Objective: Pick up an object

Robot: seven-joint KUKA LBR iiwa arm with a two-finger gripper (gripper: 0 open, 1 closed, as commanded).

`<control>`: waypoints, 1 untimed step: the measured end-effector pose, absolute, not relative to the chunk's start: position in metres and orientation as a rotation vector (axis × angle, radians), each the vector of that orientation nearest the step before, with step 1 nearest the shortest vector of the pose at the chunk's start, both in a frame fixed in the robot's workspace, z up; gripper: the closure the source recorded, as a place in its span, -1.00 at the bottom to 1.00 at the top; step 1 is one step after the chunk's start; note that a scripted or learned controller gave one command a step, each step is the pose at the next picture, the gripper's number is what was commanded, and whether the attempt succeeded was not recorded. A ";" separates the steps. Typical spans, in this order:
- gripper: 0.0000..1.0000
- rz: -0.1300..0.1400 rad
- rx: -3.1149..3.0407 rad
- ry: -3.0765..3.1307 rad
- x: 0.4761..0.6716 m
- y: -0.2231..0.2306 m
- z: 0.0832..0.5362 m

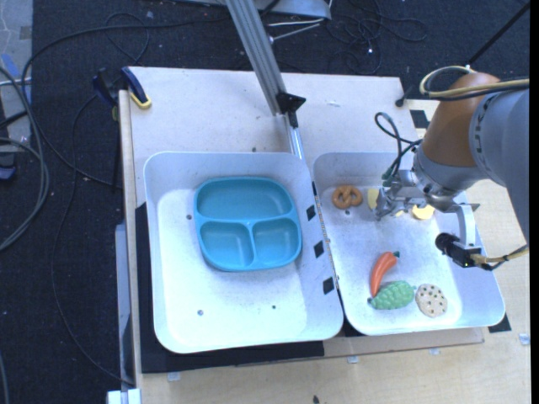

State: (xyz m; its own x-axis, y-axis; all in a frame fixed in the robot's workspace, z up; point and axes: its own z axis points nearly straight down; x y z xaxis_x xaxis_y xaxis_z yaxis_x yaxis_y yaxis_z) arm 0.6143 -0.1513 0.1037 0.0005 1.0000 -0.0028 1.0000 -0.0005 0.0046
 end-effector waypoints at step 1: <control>1.00 0.005 2.215 2.220 0.626 -0.151 0.154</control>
